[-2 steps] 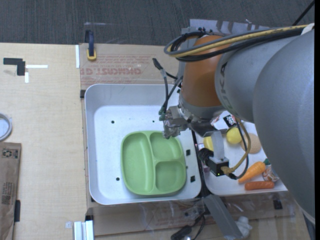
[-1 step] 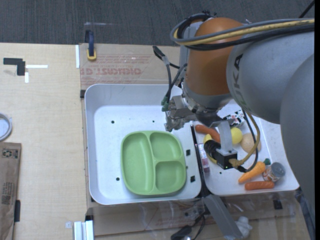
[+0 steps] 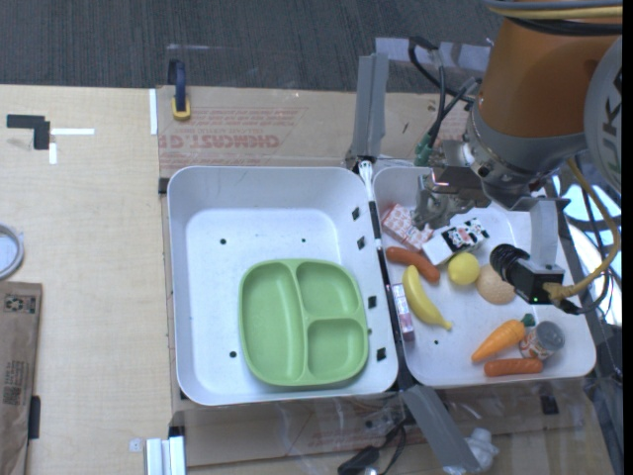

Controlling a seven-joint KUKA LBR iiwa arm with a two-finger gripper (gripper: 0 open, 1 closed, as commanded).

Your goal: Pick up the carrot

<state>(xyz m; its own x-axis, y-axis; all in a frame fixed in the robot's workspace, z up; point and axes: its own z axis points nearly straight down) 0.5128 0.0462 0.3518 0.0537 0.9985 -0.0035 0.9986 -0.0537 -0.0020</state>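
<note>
The carrot (image 3: 499,338) is orange with a small green top. It lies tilted in the front right part of the right bin (image 3: 584,359), its tip pointing to the front left. My gripper (image 3: 431,212) hangs over the back left part of that bin, above a red and white packet (image 3: 401,226). It is well away from the carrot, to its back left, and nothing shows in its grasp.
Around the carrot lie a red-orange sausage (image 3: 514,367), a small jar (image 3: 545,339), a beige egg (image 3: 495,286), a lemon (image 3: 463,268), a banana (image 3: 423,299) and an orange sausage (image 3: 412,259). The left bin (image 3: 198,265) holds a green divided plate (image 3: 302,322).
</note>
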